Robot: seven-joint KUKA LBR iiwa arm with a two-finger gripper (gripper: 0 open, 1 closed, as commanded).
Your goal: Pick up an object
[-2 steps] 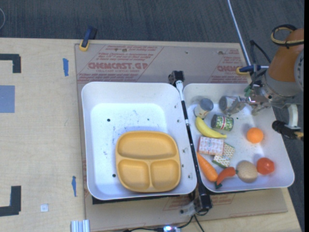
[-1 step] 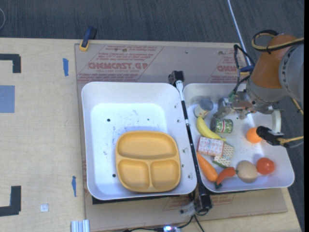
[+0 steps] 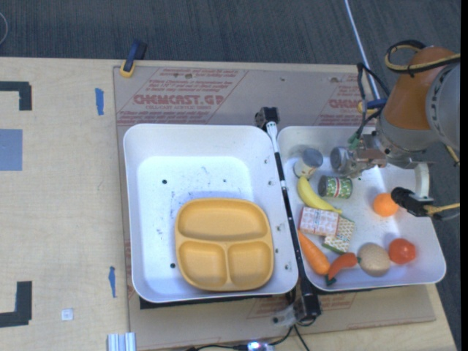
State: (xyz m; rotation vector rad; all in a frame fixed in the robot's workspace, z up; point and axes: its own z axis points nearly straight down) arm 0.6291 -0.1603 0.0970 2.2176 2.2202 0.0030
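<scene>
Hand (image 3: 356, 161) hangs low at the far side of the right shallow white bin (image 3: 436, 265), just above the small green-labelled tin can (image 3: 336, 188); can't tell if it's open or closed. Can lies on its side beside the yellow banana (image 3: 313, 194). Orange ball (image 3: 385, 205) sits right of it, red tomato (image 3: 401, 251) nearer. Left white bin (image 3: 139, 196) holds a yellow three-compartment plastic tray (image 3: 223, 241).

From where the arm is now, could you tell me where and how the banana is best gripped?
Grip the banana across its middle, coming straight down from above. It lies flat and runs lengthwise down the right bin, so the fingers should close across its narrow width. The can sits close on its right, leaving little room there.
</scene>
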